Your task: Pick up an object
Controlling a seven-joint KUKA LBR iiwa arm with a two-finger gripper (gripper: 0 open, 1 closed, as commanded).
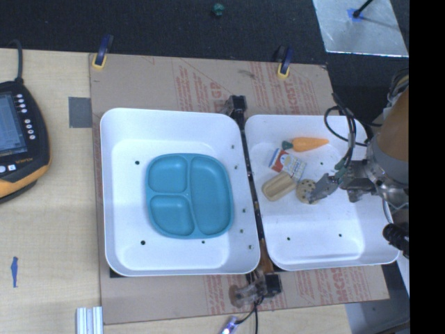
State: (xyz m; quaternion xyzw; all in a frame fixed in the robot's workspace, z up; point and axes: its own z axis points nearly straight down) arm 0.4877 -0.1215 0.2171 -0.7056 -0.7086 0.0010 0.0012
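Note:
The right bin [313,245] holds an orange carrot [309,144] near its back wall, a small white and red packet [286,162], a tan bread-like block [277,186] and a small round speckled cookie [304,189]. My gripper [321,188] reaches in from the right and sits low over the bin, right beside the cookie, with its dark fingers pointing left. Whether anything lies between the fingers cannot be made out.
The left bin [125,134] holds a blue divided plate [189,195]. A teach pendant [17,138] lies at the bench's left edge. Clamps [238,104] sit between the bins at back and front. A black cable [345,127] loops over the right bin's back corner.

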